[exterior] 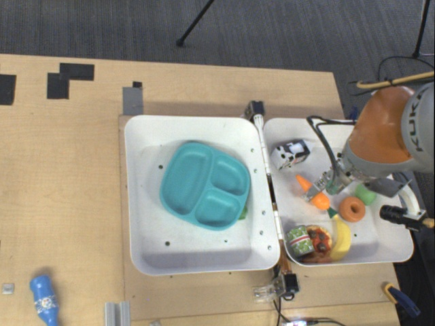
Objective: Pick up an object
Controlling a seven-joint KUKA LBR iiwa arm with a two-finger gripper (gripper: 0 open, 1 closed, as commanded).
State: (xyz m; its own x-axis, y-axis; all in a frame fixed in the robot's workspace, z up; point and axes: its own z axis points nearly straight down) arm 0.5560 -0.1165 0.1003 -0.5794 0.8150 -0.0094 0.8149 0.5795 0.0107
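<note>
The right bin [389, 247] holds several small objects. An orange carrot [303, 183] lies near its middle, pointing up-left. My gripper [325, 187] hangs low right over the carrot's thicker end, hiding part of it. An orange ring [352, 210] and a green piece [366, 195] sit just right of the gripper. A yellow banana [342, 239] and a small bag of mixed red and green bits [306, 242] lie at the front. Towards the back is a black and white toy [292, 153].
A teal divided plate [206, 185] fills much of the left bin [136, 202], with something green peeking from under its right edge. A blue object [43, 299] lies on the bench at the front left. The arm's orange band [380, 134] looms over the right bin's back right.
</note>
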